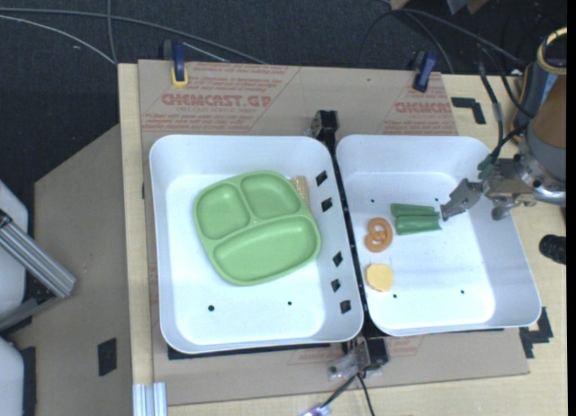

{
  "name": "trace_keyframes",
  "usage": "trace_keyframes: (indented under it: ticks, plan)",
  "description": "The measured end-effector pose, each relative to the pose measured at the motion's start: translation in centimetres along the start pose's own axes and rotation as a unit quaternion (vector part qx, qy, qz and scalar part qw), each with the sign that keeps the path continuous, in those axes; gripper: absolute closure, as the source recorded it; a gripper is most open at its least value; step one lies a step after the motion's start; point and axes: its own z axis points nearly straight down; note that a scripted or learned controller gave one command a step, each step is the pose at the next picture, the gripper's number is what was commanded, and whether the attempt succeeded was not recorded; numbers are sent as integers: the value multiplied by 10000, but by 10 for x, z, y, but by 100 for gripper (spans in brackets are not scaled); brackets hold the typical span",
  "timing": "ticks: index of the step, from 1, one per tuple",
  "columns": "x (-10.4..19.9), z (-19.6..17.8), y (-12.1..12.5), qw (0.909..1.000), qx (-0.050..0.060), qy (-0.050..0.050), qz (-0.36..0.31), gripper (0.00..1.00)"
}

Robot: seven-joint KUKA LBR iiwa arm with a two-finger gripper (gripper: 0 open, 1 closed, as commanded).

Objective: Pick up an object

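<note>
Progress: nothing lifted yet, by my reading. My gripper [475, 196] sits low over the right bin [504, 266], near its far right side, with one dark finger reaching toward the right end of the green block [415, 219]. That finger looks to be touching or just short of the block; I cannot tell which, nor whether my fingers are spread or pressed together, since the wrist hides the second one. The block lies flat on the bin floor, so no grasp is confirmed. Left to do: close on an object and raise it clear.

Count, right bin: one green block, one orange pretzel-shaped piece [379, 235] just left of it, one yellow round piece [380, 276] below that. Three candidates.

Count, left bin [180, 243]: one green divided plate [257, 226], three compartments, and one small tan item [301, 190] at its upper right edge.
</note>
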Motion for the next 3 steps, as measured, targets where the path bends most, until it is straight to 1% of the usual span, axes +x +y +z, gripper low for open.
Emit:
trace_keyframes:
  ticks: [1, 2, 3]
  plan:
    - [0, -6, 3, 10000, -61, -13, -15, 0]
    - [-3, 38, 8, 10000, -37, -4, -12, 0]
    - [-11, 85, 5, 10000, -32, -3, -9, 0]
